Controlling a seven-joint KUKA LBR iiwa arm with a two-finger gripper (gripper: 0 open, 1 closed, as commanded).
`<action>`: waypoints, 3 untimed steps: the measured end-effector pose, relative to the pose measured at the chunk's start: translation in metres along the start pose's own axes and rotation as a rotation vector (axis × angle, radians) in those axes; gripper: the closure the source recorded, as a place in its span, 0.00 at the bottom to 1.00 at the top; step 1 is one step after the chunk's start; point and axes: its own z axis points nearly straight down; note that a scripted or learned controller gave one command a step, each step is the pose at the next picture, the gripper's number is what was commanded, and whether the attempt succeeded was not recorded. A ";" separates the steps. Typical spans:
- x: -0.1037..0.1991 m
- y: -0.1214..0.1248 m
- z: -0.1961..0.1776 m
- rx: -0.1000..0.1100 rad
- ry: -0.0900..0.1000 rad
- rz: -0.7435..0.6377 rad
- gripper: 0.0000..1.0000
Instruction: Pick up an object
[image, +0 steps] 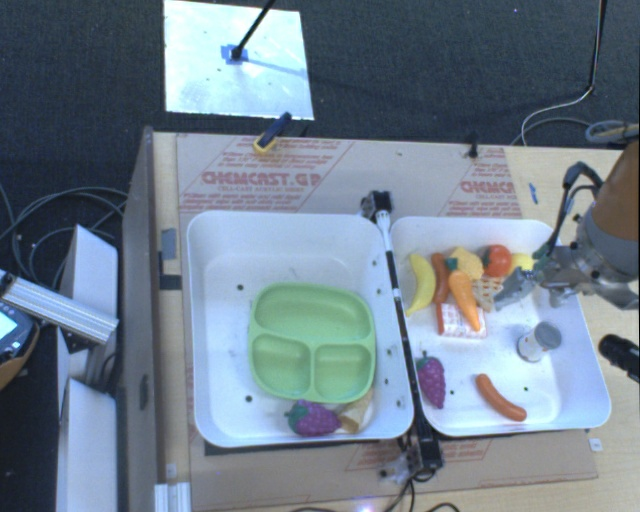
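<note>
Over the right bin (585, 385), the gripper (518, 290) sits low beside the cluster of toy food at the bin's far side. Its fingers appear spread slightly, with nothing visible between them, so no pick is confirmed. Nearest candidates are the waffle-like piece (487, 291), the carrot (462, 296) and the tomato (497, 259). Well apart lie the sausage (499, 398), the grey cylinder (537, 342) and the purple grapes (431, 381). Judged progress: approach is made; closing on an object and lifting it remain. Left bin (215, 300) holds a green divided plate (312, 340).
</note>
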 end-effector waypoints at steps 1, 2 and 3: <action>0.019 0.113 0.072 0.002 0.001 -0.001 0.00; 0.059 0.131 0.139 -0.009 0.000 -0.003 0.00; 0.059 0.132 0.128 -0.011 -0.001 -0.005 1.00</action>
